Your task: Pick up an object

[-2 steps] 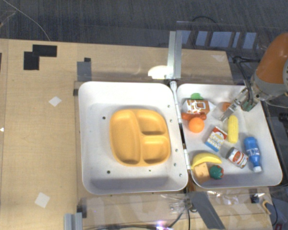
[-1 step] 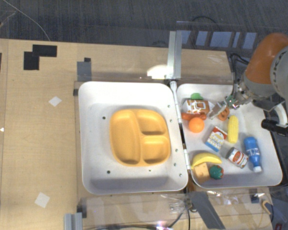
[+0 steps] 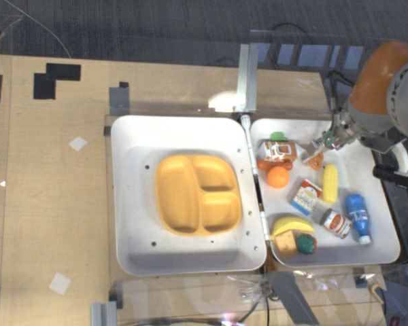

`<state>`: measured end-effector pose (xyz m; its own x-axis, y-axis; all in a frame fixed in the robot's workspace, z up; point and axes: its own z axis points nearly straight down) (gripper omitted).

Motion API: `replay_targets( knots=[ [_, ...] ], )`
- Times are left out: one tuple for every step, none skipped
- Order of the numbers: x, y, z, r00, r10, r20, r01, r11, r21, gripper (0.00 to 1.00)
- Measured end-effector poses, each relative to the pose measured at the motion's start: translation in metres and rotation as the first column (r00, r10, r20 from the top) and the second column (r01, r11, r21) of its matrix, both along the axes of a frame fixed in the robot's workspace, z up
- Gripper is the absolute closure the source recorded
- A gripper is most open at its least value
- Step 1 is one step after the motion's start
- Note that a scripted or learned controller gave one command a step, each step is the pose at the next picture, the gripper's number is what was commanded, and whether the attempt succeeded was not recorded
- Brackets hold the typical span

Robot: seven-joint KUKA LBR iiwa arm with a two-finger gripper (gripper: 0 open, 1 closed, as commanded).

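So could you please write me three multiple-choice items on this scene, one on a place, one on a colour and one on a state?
1. Where does the yellow divided tray lie?
A. in the left bin
B. in the right bin
C. on the bare bench

2. What colour is the bottle in the right bin?
A. red
B. blue
C. green

3. How does the corn cob stand to the gripper?
A. clamped in it
B. lifted above the bin
C. lying on the bin floor, apart from it

Answers: 1 A, the tray sits inside the left bin; 2 B, its body is blue; 3 C, the cob lies below the gripper, untouched.
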<state>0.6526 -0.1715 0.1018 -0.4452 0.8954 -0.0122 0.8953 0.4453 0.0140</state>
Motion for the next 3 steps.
replay_targets(
  knots=[
    [0.003, 0.001, 0.013, 1.000, 0.007, 0.009, -0.007, 1.000, -0.003, 1.00],
    [-0.051, 0.035, -0.013, 0.973, -0.231, -0.006, 0.231, 0.973, 0.005, 1.00],
    [-0.030, 0.093, 0.088, 0.917, -0.399, -0.006, 0.399, 0.917, 0.010, 1.00]
  ],
)
